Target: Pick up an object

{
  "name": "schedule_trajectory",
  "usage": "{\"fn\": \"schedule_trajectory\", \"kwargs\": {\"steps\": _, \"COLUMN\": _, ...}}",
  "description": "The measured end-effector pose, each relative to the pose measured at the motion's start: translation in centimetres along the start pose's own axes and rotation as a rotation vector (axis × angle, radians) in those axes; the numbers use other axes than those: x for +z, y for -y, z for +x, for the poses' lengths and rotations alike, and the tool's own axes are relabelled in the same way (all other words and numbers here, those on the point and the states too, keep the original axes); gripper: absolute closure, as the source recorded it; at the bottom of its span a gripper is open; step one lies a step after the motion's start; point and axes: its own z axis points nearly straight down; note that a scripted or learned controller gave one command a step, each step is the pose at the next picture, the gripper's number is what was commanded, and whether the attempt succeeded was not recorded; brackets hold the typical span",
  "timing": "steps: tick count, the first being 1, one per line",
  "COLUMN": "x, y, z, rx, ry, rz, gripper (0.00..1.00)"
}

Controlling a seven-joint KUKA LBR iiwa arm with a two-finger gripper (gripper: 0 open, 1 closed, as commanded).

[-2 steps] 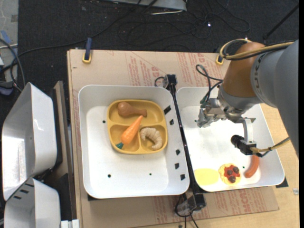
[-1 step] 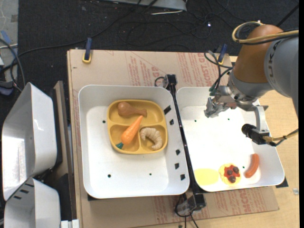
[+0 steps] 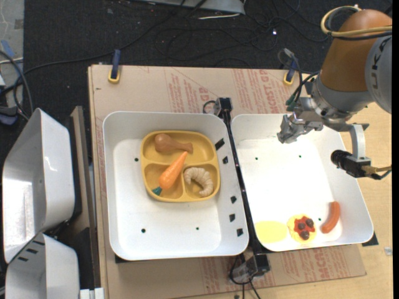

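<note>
Approach step, by the look of it: gripper (image 3: 290, 132) high over the upper edge of the right bin (image 3: 274, 173), nothing between its fingers; spread or pressed together, cannot tell. Nearest candidates at lower right of the frame, well apart from the tool: one sausage (image 3: 330, 217), one yellow slice (image 3: 272, 230), one small pizza (image 3: 303, 227). Probably calls for a move down-frame, then a descent. In the left bin (image 3: 124, 217), one yellow tray (image 3: 149, 147) holding one drumstick (image 3: 173, 144), one carrot (image 3: 173, 170), one shrimp (image 3: 201, 179). Two bins in all.

Bright, even overhead light; sharp focus, soft shadows, dark surrounding floor.
</note>
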Motion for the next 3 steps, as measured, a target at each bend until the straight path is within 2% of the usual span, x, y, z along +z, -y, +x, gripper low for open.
{"fn": "schedule_trajectory", "kwargs": {"steps": 1, "x": -0.2, "y": -0.1, "z": 0.0, "rx": 0.001, "ry": -0.001, "rz": 0.005, "gripper": 1.00}}
{"fn": "schedule_trajectory", "kwargs": {"steps": 2, "x": -1.0, "y": -0.5, "z": 5.8, "rx": -0.005, "ry": -0.003, "rz": 0.005, "gripper": 1.00}}
{"fn": "schedule_trajectory", "kwargs": {"steps": 3, "x": 0.3, "y": -0.4, "z": 11.2, "rx": -0.005, "ry": -0.003, "rz": 0.008, "gripper": 1.00}}
